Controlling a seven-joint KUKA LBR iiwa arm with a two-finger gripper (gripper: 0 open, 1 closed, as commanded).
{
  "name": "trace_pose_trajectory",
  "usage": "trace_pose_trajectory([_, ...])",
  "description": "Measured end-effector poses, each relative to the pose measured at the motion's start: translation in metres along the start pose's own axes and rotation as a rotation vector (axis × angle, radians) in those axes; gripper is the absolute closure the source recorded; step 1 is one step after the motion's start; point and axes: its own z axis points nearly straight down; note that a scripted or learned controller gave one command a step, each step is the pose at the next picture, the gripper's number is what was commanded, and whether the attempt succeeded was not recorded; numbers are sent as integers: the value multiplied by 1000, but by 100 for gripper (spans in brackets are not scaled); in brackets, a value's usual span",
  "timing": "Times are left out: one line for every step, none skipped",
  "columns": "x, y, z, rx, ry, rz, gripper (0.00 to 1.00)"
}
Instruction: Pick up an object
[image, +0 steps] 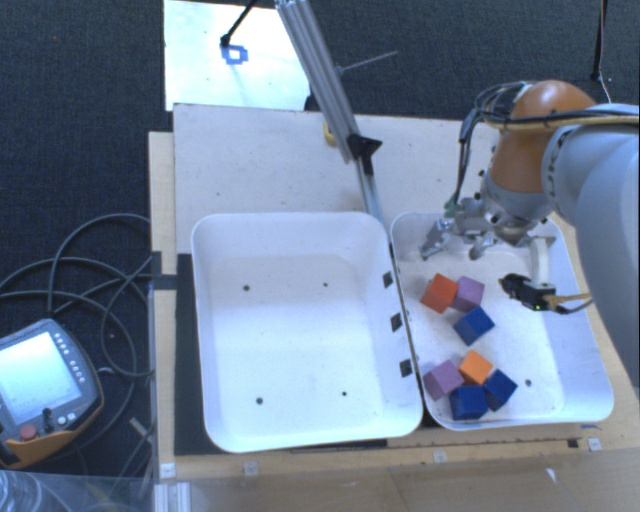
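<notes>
One arm bent over right bin, claw above blocks.

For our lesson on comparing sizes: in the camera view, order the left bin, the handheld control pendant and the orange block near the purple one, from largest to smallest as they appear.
1. Left bin, by far the largest.
2. Control pendant, cut off by the frame edge, so its full size is unsure.
3. Orange block, the smallest.

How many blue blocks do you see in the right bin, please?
3: one blue block mid-bin beside the purple block, and two near the front edge, at and.
</notes>
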Motion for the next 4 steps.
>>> trace_pose_trajectory([0,3,-15,-9,-1,-2,100])
trace_pose_trajectory([10,4,-68,-11,-1,-4,100])
trace_pose_trajectory([10,6,-124,-12,-1,-3,100])
trace_pose_trajectory([57,-17,-119,-3,2,-6,100])
